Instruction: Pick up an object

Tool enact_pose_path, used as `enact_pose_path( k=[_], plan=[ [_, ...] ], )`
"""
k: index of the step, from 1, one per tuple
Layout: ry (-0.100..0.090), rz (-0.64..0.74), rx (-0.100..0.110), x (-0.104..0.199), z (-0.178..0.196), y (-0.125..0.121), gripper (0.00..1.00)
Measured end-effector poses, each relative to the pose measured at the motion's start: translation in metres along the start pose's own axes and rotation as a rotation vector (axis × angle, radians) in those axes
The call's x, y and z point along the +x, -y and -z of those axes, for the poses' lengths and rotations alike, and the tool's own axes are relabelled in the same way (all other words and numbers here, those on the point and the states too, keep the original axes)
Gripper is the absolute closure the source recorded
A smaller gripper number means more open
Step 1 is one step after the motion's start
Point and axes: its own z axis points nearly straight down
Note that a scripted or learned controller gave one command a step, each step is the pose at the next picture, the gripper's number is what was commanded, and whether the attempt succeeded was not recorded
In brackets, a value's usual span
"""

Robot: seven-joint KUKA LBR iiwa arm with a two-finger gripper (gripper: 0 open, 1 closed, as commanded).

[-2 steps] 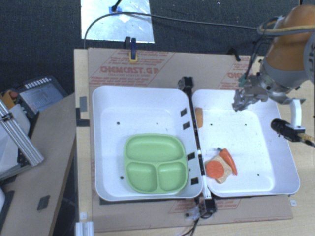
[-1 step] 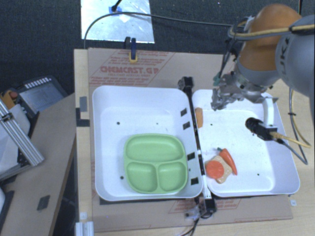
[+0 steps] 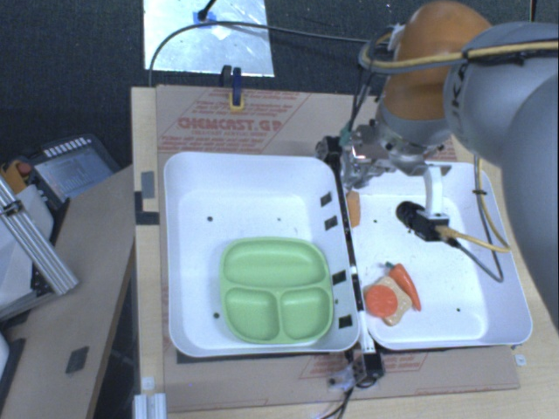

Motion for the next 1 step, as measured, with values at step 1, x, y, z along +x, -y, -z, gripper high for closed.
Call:
enact_pose_path(
  k=[1],
  plan=[
    [-0.001, 0.001, -0.001, 0.0637, -0.0002, -0.0105, 1.0]
  ],
)
